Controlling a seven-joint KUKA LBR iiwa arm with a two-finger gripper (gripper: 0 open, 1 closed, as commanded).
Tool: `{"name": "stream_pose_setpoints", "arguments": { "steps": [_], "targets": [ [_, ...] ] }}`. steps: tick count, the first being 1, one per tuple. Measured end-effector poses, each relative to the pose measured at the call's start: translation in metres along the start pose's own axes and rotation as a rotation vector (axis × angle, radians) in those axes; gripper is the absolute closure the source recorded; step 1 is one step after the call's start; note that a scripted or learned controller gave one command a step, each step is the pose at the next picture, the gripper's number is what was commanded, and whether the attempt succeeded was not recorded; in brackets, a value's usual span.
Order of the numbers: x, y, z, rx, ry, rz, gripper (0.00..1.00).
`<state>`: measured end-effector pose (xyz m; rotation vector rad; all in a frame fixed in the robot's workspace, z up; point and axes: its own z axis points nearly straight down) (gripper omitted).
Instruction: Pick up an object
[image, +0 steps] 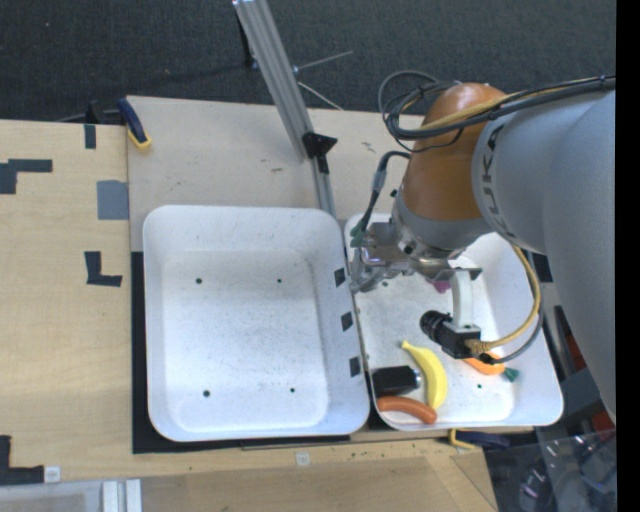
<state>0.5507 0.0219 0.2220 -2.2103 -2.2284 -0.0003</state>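
Looking down on a bench with a left bin and a right bin side by side, both white and shallow. Got the gripper low in the right bin, tucked up against its left wall, roughly halfway along that wall. Can't tell whether it's spread or clamped, too buried under the grey wrist from this angle.

Plenty of pickable stuff, all in that same right bin. Spotted a yellow banana near the middle of the near edge, curving up toward the bin's centre. Found a black block just beside it, toward the near left corner. Also seeing a red-orange sausage-shaped thing lying along the near edge, right at the banana's lower end, touching or close to it. Over toward the right edge, got a small orange piece with a green tip. Noticed a bit of purple further in, below the wrist; can't say what. Near-edge stuff all sitting apart from the gripper.
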Motion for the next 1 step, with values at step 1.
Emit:
{"name": "stream_pose_setpoints", "arguments": {
  "steps": [1],
  "targets": [
    [0.0546,0.0226,-0.0099,-0.002,0.0,0.0,1.0]
  ]
}}
